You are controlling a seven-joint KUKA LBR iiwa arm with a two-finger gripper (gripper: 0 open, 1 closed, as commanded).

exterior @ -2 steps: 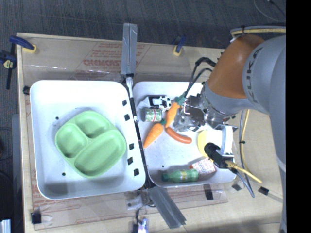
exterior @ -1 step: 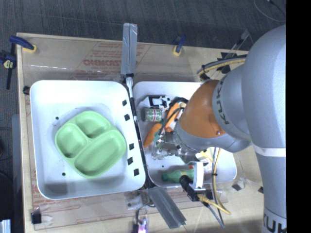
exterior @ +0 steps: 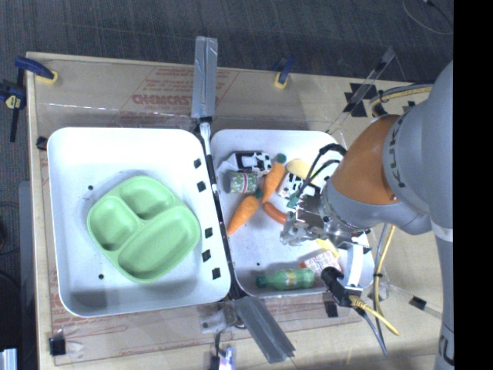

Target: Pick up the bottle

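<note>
Bench: 2 shallow white plastic bins sat side by side; the left bin (exterior: 65,160) carried a pale green divided plastic plate (exterior: 142,228), the right bin (exterior: 254,143) a heap of small toys.

Bottle: the small green plastic bottle with a printed label (exterior: 286,279) lay on its side along the near wall of the right bin, its long axis running left to right, a red-and-white packet (exterior: 320,261) just beside its right end.

Clutter: 2 orange toy carrots (exterior: 243,213) and a small green-labelled can (exterior: 242,181) lay farther back, well apart from the bottle.

Arm: the grey arm with the orange band reached in from the right, and its two-finger gripper (exterior: 299,228) hung above the bin floor, just behind the bottle; you could not tell how its pincer stood.

Handling: you would have judged the bottle light, smooth, fairly stiff and likely to roll.

Hold: you should have pinched across the middle of the barrel, clear of the bin wall.
</note>
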